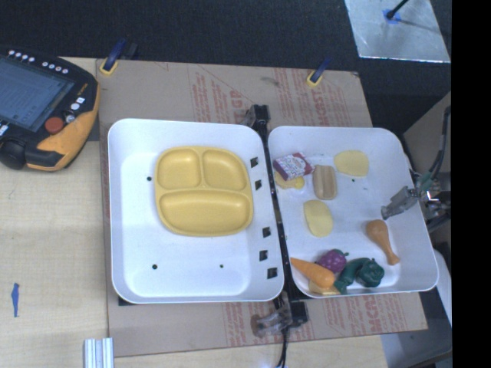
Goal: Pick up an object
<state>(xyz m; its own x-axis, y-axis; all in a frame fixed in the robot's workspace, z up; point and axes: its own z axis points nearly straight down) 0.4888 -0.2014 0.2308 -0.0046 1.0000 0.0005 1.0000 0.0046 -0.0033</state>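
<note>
The right bin holds several toy foods: a purple-and-white packet, a tan bun, a flat yellow chip, a pale yellow lump, a brown drumstick, an orange carrot, purple grapes and a green pepper. My gripper hangs at the bin's right rim, just above and right of the drumstick. Nothing shows in its grasp.
The left bin carries a yellow divided plate. A black-and-orange teach pendant lies at the bench's far left. Clamps join the bins along the middle seam.
</note>
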